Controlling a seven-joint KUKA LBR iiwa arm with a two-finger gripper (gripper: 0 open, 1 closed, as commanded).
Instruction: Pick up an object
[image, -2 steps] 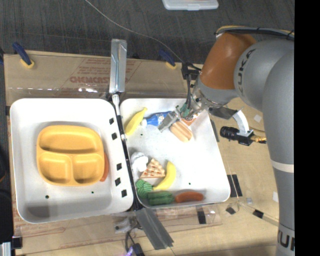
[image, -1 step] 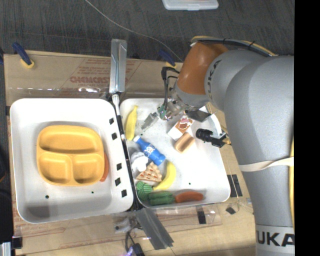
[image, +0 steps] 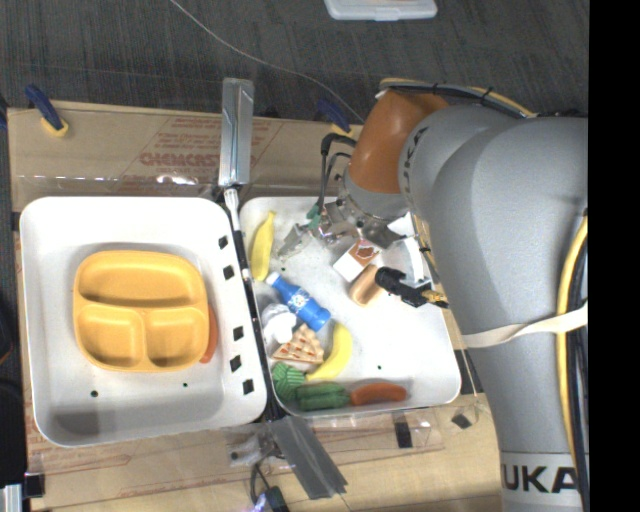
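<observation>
Arm (image: 480, 190) reaches in from the right, wrist low over the right bin (image: 440, 372). Gripper (image: 300, 238) sits near the bin's back left, just right of the upper banana (image: 262, 245). Grip state: cannot tell, the tips blur into the white floor, and nothing visibly held.

Left bin (image: 40, 300) holds a yellow tray (image: 142, 308).

Right bin candidates:
- upper banana, against the left wall, nearest the tips
- blue bottle (image: 300, 302), mid-bin, lying tilted
- pizza slice (image: 300, 350) and second banana (image: 337, 352), touching
- green veg (image: 310, 395) and red piece (image: 378, 393) along the front wall
- tan cylinder (image: 364, 285) and white block (image: 352, 262) under the wrist

Judgement: all look like light plastic toys (hard, smooth, so slippery). Upper banana is the likely target. Take it across the middle of its curve, jaws square to its length; the wall beside it leaves little room for the left finger. Bottle is the fallback: round, will roll, so grip across the body, not the cap end.
</observation>
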